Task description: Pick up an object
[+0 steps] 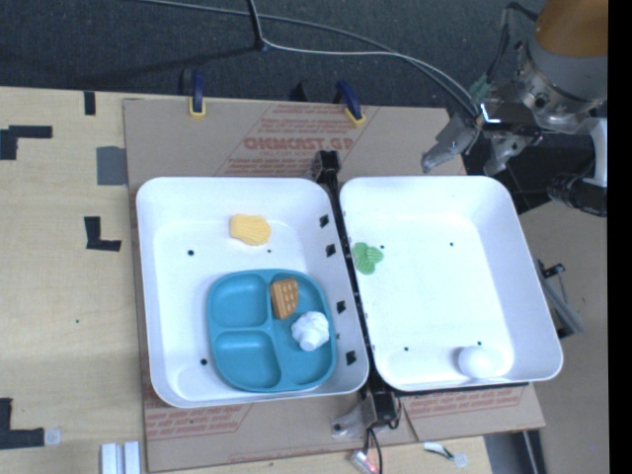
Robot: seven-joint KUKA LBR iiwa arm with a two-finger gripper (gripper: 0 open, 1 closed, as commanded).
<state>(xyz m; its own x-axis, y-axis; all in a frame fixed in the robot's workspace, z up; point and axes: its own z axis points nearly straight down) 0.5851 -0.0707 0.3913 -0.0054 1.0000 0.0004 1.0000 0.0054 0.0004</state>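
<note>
Nothing has been picked up yet, from where I stand. Up at two o'clock the gripper [464,146] hangs beyond the far rim of the right bin [434,284]; I cannot tell how its jaws stand. Candidates lie untouched: a green piece [367,258] at that bin's nine o'clock wall, a white ball [481,361] at five o'clock. In the left bin [163,265] sit a yellow lump [250,229] and a blue tray [237,349] carrying a waffle piece [284,297] and a white clump [311,331]. Reaching, closing and lifting all remain, I'd judge.

A blue tray [247,349] is seen in a white bin [163,265], with a yellow piece [250,229] beside it. A green item [367,258] and a white ball [481,360] are seen in the other white bin [494,265].
</note>
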